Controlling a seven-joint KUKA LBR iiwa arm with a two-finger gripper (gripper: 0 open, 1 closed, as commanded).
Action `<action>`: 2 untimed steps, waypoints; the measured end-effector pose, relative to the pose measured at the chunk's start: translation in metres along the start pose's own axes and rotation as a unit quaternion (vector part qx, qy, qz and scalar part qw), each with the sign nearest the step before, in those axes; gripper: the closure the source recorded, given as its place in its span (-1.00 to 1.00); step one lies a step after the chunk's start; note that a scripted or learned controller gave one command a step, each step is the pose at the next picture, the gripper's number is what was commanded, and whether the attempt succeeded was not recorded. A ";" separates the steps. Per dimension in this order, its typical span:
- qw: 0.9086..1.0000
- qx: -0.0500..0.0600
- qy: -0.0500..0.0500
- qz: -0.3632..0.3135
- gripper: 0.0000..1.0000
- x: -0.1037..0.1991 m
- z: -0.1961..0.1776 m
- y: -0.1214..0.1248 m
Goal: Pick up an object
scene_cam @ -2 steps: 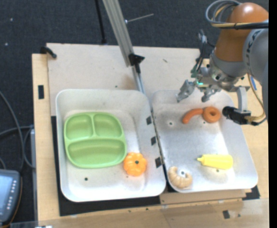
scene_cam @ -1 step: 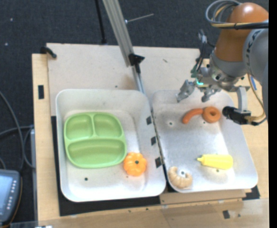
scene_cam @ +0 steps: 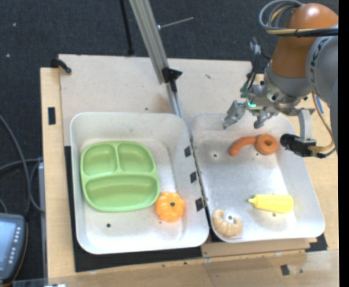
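Scanning from the left, you find the left bin point(scene_cam: 84, 232) holding a green divided tray point(scene_cam: 119, 176), lying flat, with a small orange pumpkin point(scene_cam: 170, 206) touching the tray's lower right corner. Right of the pumpkin, across the seam, the right bin point(scene_cam: 309, 190) holds four things. A tan bagel-like piece point(scene_cam: 227, 223) sits just right of the pumpkin at the bin's near edge, and a yellow corn-shaped toy point(scene_cam: 272, 203) lies further right. Well above the pumpkin and to its right, an orange sausage point(scene_cam: 241, 145) touches an orange doughnut point(scene_cam: 266, 144). The gripper point(scene_cam: 246, 119) hangs above those two, its fingers point(scene_cam: 232, 116) spread apart with nothing between them.
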State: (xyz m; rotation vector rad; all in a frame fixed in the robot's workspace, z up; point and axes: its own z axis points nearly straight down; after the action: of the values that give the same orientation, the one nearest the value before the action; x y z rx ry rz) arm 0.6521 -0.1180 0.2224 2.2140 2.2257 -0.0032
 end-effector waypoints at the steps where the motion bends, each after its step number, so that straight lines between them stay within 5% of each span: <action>1: 1.000 -0.002 0.003 -0.002 -1.00 0.119 -0.030 0.021; 2: 1.000 0.002 0.000 0.001 -1.00 0.132 0.024 0.029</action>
State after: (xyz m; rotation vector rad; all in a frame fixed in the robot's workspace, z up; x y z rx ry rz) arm 0.6804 0.0138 0.1978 2.2187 2.2255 -0.0061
